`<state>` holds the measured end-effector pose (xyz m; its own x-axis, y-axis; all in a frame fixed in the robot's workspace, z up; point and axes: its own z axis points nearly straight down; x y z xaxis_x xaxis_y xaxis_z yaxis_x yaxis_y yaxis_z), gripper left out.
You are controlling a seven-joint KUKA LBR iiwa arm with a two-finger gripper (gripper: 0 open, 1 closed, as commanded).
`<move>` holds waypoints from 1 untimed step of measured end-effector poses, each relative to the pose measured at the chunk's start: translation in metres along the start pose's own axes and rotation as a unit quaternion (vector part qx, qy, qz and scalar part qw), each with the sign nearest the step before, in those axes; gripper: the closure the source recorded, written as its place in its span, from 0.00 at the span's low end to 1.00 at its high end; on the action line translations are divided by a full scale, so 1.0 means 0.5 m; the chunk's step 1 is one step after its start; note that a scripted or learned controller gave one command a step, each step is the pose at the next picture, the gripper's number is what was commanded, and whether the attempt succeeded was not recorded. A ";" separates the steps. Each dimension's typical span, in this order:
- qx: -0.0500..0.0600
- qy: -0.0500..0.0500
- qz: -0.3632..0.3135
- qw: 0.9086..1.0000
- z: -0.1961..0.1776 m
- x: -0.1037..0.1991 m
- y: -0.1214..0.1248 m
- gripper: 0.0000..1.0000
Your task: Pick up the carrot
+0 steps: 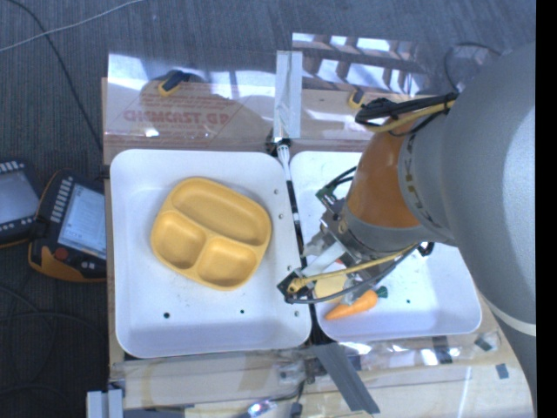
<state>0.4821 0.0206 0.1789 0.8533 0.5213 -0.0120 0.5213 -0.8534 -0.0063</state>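
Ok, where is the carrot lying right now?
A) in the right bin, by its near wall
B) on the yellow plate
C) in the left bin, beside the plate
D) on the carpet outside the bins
A: the carrot lies on the white floor of the right bin, close to its near wall, while the yellow plate sits in the left bin.

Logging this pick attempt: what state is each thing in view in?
Small orange carrot with green tip: lying flat by the right white bin's front edge.
Yellow three-compartment plastic plate: right way up, nothing in it, in the left white bin.
Grey arm with orange band: reaching low over the right bin, beside the carrot.
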 end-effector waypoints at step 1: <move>-0.002 0.000 0.061 0.998 -0.195 -0.091 0.148 0.00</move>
<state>0.4835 -0.0662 0.2764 0.9102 0.4140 -0.0123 0.4140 -0.9103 -0.0013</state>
